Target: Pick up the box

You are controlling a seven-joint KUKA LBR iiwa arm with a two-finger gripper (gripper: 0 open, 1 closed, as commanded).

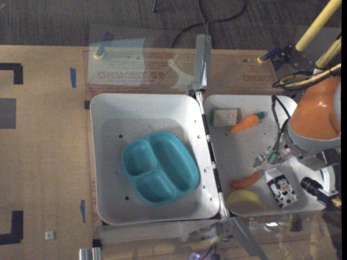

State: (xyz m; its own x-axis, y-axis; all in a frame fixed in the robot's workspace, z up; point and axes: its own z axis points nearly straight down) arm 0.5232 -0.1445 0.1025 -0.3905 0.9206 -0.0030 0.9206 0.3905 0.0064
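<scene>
We saw the box (282, 190), small and white with a dark printed picture on its face, lying flat in the right bin (238, 145), near that bin's front right corner. Just beside it to the left lay a yellow banana (244, 198), with a red-orange sausage (245, 180) a little above the banana. At the back of the same bin sat a tan sponge (225, 116) and, touching it on its right, a carrot (245, 123) with a green tip. The left bin (108, 118) held a teal divided plate (160, 167). The arm (317, 115), with its orange band, reached in from the right, and the gripper (269, 157) hung over the right bin, above and slightly left of the box, apart from it. We could not tell whether it was spread or closed. The bench (43, 156) was bare brown board with bits of blue tape.
</scene>
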